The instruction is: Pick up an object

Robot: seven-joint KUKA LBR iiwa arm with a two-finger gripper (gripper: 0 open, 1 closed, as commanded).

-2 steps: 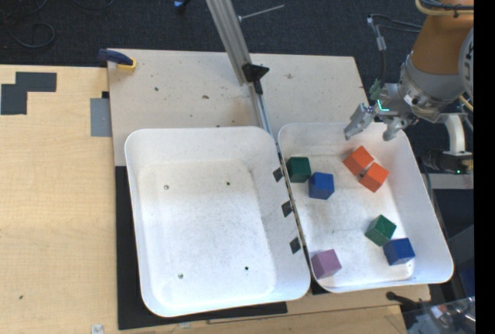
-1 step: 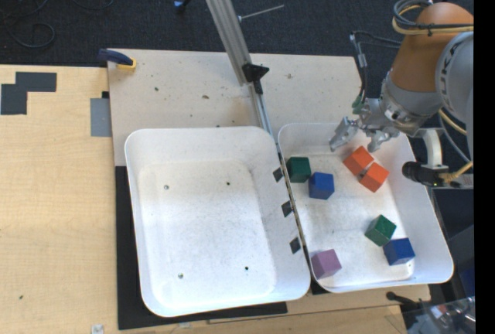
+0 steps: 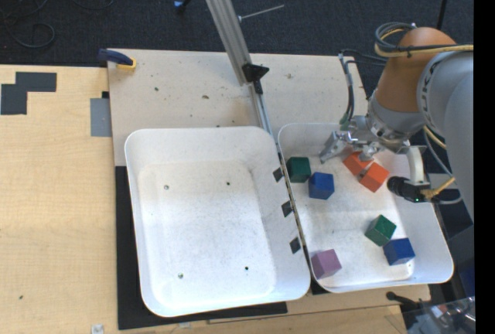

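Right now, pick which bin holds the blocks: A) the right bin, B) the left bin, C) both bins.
A: the orange block, green blocks and blue blocks all lie in the right bin, beneath the gripper.

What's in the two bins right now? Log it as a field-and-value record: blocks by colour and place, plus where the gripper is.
left bin: no blocks seen
right bin: six blocks
green blocks: one at the bin's upper left; one lower right
blue blocks: one beside the upper green; one near the lower right corner
purple block: lower left corner
orange block: upper middle, under the gripper
gripper: over the orange block; grasp unclear
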